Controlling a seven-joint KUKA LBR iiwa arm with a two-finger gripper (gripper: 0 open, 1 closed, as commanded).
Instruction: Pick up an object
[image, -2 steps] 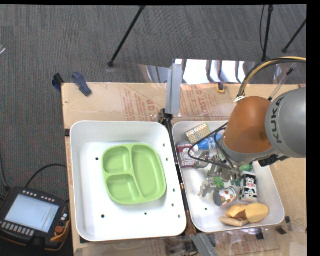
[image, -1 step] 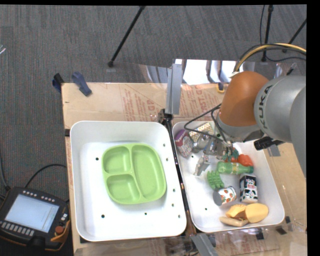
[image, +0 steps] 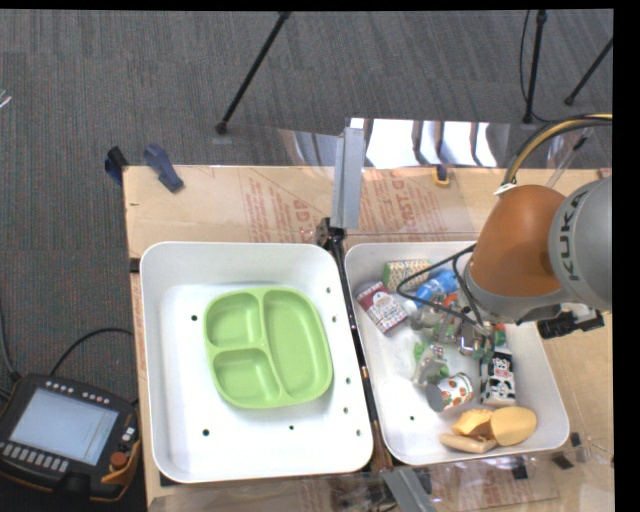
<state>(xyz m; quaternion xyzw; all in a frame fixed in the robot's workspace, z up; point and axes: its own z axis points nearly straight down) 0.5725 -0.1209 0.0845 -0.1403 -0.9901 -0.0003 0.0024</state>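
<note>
Tool (image: 440, 345) is lowered into the right bin (image: 555, 395) among small packets; its opening cannot be told, nor any hold. Nothing is seen lifted yet. A cow-print carton (image: 497, 377) stands just beside it, a small cup (image: 452, 391) below.

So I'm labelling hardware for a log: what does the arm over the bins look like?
A bulky grey arm marked KUKA in dark letters, with a rounded orange band above the wrist. Thin dark cables loop beside it, and a yellow-and-black cable arcs behind.
</note>
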